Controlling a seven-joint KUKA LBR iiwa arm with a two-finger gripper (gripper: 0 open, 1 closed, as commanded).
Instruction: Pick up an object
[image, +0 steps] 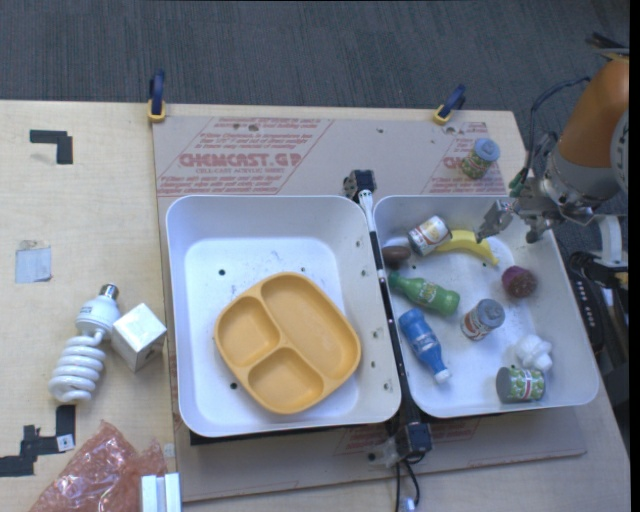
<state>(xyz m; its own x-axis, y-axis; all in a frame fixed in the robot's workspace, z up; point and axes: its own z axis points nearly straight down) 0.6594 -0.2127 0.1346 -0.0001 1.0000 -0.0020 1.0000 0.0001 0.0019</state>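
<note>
Just left of claw (512, 222): banana (470, 244), right bin (580, 330).

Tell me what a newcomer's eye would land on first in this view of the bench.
The big yellow divided plate lying alone in the left bin stands out first. Next comes the clutter in the right bin: a banana, a green bottle, a blue bottle and small cans, with the arm's gripper at the bin's upper right. Off to the left, a spiral light bulb lies on the bench.
</note>
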